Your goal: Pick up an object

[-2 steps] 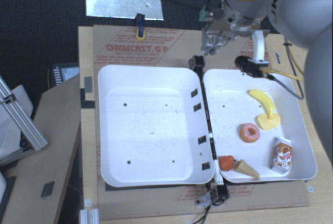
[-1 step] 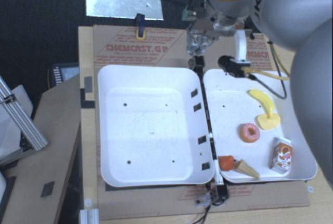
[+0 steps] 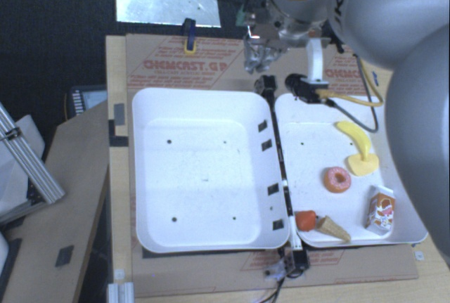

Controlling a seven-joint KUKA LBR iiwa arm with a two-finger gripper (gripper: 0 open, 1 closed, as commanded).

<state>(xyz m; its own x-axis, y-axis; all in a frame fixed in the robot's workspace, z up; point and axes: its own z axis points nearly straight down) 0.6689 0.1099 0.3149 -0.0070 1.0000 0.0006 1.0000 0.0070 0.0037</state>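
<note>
A dark backdrop surrounds a counter point(image 3: 84, 175) topped with a printed cardboard sheet point(image 3: 183, 62), on which two shallow white bins sit side by side. The left bin point(image 3: 144, 154) has nothing to pick in it; the right bin point(image 3: 309, 147) holds every candidate. There, a yellow banana-shaped toy point(image 3: 358, 147) lies near the far right wall, its long axis running roughly from the far side toward the near side. Just below it sits a pink doughnut point(image 3: 337, 179). A small carton point(image 3: 380, 213) stands at the near right corner, and an orange cone-shaped toy point(image 3: 320, 223) lies along the near wall, its axis running left to right.

The gripper point(image 3: 259, 59) hangs over the cardboard beyond the far edge of the bins, about in line with the divide between them. All the objects therefore lie toward the near side and to the right of it; the banana-shaped toy is judged the closest, the carton and cone the farthest. The coming move would need a reach forward over the right bin's far wall, then a descent.

The gripper is blurred and seen from above, so I cannot tell how far it is open. Nothing is seen held in it, and it touches none of the objects.
</note>
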